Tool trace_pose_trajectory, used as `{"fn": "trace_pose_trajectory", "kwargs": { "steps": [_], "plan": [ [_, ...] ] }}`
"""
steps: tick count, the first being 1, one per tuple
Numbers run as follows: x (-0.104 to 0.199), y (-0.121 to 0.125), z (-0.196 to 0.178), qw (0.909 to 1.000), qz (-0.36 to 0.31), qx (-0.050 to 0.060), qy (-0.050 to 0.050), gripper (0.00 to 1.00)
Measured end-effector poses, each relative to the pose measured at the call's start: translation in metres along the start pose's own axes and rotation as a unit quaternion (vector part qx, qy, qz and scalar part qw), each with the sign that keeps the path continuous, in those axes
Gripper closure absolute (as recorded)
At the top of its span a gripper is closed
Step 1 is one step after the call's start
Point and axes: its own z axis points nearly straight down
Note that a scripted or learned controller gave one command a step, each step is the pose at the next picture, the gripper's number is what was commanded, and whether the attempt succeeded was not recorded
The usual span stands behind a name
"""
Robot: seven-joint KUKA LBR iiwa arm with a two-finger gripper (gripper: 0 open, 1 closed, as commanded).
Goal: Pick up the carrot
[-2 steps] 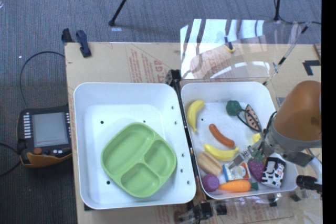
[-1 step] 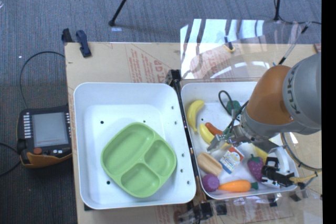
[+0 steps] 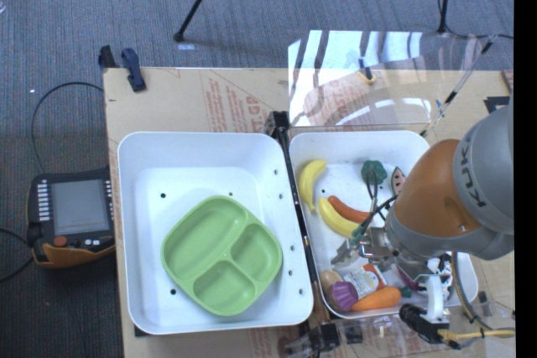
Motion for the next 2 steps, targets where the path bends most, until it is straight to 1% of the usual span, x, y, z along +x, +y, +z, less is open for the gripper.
{"fn": "trace_pose_trajectory", "kwargs": {
  "steps": [1,2],
  "plan": [
    [-0.0011,0.0013,-0.0073,1.0,0.004,0.001,0.001,1.0],
    [-0.0017,0.0014,-0.0136,1.0,0.008,0.003,0.001,1.0]
  ]
}}
